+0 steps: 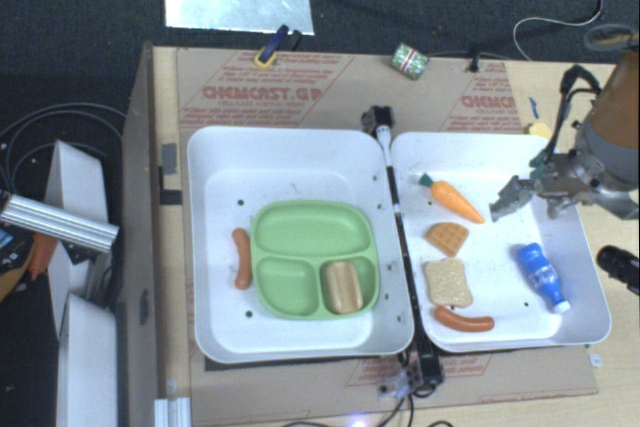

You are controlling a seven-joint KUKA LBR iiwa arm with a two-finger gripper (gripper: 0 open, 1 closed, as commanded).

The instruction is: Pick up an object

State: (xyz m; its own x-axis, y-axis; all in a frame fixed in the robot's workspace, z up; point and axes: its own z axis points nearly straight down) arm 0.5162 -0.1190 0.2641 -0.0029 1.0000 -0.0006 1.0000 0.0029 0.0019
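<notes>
At centre right of the frame, the grey two-finger gripper point(508, 198) hovers just right of the orange plastic carrot point(455, 199) in the right white bin point(590, 315); jaws seemingly spread, grasping nothing.

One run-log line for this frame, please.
phase: approach | gripper: above right bin, nothing held | nearest: carrot | left bin: green tray

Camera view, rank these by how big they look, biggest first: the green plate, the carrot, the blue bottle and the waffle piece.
1. green plate, by far the largest.
2 and 3. carrot and blue bottle: too alike in apparent size to rank.
4. waffle piece, the smallest.
</notes>
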